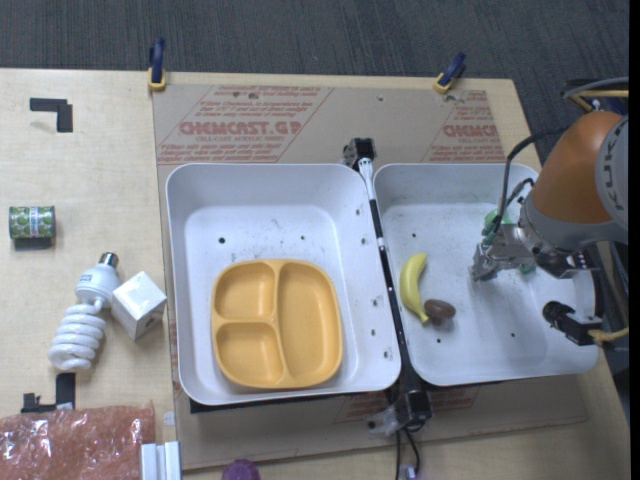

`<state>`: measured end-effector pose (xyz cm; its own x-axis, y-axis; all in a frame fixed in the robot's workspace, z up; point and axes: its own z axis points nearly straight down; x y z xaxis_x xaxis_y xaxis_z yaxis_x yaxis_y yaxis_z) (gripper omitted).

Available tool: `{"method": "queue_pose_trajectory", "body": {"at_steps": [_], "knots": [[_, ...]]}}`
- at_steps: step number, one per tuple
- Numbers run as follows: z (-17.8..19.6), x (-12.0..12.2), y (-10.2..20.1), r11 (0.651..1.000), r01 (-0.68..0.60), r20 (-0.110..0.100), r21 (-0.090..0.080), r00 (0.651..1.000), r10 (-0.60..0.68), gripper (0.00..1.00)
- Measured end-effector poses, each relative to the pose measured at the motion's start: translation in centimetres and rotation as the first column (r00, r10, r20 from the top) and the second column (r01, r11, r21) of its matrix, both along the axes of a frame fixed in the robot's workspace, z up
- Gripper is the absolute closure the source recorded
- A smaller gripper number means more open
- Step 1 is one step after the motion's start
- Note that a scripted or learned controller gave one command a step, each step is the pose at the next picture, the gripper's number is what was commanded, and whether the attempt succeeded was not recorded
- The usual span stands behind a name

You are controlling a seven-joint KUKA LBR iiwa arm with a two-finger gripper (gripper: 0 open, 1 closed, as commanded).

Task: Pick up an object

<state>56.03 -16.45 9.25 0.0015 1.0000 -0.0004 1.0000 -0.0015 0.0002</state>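
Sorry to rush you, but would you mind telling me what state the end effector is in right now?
End effector: low over the right bin, apart from the banana; nothing seen in it, and whether it is open or closed cannot be told.

1. Claw (484, 268) low in the right bin (520, 353), near its far right part.
2. Banana (413, 284) left of claw, apart from it.
3. Brown lump (439, 311) touching banana's near end, left of and nearer than claw.
4. Yellow divided plate (277, 322) farther left, in left bin (190, 268).
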Motion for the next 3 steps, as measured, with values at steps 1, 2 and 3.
{"method": "queue_pose_trajectory", "body": {"at_steps": [1, 2, 3], "knots": [[0.0, -8.3, 1.5, 1.0, 0.0, 0.0, 0.0, 1.0, 0.0, 0.0], [0.0, -0.1, 4.8, 1.0, -0.001, 0.001, 0.0, 1.0, 0.001, 0.0], [0.0, -6.1, 5.7, 1.0, 0.0, 0.0, 0.0, 1.0, 0.0, 0.0]]}}
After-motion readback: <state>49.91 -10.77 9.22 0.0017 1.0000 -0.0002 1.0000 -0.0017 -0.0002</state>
